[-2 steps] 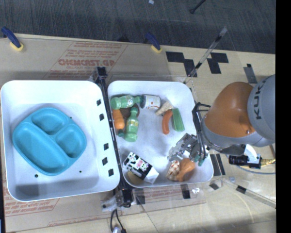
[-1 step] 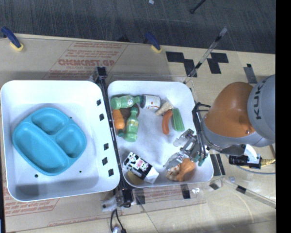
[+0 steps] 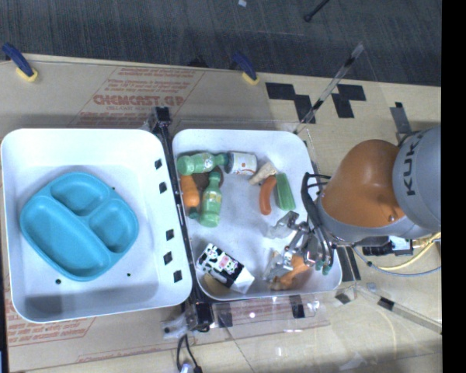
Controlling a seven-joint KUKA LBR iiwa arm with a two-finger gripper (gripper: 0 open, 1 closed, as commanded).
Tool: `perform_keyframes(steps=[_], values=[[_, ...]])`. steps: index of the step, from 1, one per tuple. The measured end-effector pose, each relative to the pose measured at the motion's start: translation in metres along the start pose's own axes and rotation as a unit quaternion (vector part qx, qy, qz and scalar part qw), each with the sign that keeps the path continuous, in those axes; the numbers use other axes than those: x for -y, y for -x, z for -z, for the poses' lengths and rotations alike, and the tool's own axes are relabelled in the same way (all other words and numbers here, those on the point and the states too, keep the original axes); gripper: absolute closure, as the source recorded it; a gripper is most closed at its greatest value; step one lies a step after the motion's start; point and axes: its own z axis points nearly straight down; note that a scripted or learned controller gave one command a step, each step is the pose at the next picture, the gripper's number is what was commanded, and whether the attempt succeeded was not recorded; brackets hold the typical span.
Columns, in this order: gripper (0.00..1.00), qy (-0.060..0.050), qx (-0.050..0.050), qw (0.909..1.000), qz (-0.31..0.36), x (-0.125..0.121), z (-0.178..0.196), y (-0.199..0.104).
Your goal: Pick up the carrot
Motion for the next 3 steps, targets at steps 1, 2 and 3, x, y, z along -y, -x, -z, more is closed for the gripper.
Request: perform_keyframes(steps=[1,2,3], values=[[1.0,-0.001,0.0,1.0,0.004,-0.001,0.011,0.001],[1.0,0.001,0.002,0.9852,-0.172,0.001,0.055,0.0],[0.0,0.001,0.001,0.9852,-0.171,0.001,0.054,0.0]])
